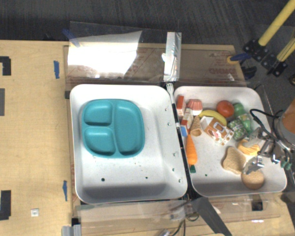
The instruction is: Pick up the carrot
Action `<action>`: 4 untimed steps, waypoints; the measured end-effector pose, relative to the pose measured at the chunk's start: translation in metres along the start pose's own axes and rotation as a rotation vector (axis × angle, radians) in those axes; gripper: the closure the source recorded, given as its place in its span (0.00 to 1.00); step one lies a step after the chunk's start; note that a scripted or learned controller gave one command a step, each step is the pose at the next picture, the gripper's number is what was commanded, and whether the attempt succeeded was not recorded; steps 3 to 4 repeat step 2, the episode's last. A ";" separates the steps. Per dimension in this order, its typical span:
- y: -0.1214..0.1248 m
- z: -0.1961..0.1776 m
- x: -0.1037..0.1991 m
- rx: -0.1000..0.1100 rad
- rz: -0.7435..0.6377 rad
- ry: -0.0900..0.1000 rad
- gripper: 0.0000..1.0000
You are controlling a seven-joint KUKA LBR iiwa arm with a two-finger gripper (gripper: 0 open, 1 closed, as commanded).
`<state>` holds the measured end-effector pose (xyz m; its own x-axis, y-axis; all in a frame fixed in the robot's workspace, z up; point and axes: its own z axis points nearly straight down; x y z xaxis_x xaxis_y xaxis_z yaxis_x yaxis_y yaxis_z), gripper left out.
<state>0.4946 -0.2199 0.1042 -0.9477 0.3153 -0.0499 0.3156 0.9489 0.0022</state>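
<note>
The carrot (pixel 191 150) is orange with a green stub at its near end. It lies lengthwise along the left wall of the right bin (pixel 211 186). My gripper (pixel 260 162) hangs low over the right side of that bin, above a tan bread slice (pixel 232 160) and a round brown piece (pixel 253 180). It sits well to the right of the carrot and does not touch it. Cables and metal parts hide the gripper's end.
The right bin also holds a tomato (pixel 225 108), a banana (pixel 212 115), a green item (pixel 242 123), a yellow wedge (pixel 249 147), a small red-and-white box (pixel 218 131) and a bottle (pixel 181 107). A teal divided plate (pixel 113 128) lies in the left bin (pixel 132 181).
</note>
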 end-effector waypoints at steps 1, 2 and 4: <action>0.015 -0.065 -0.059 -0.002 -0.183 0.035 0.00; -0.006 -0.009 0.008 0.001 -0.004 0.051 0.00; -0.006 -0.009 0.008 0.001 -0.004 0.051 0.00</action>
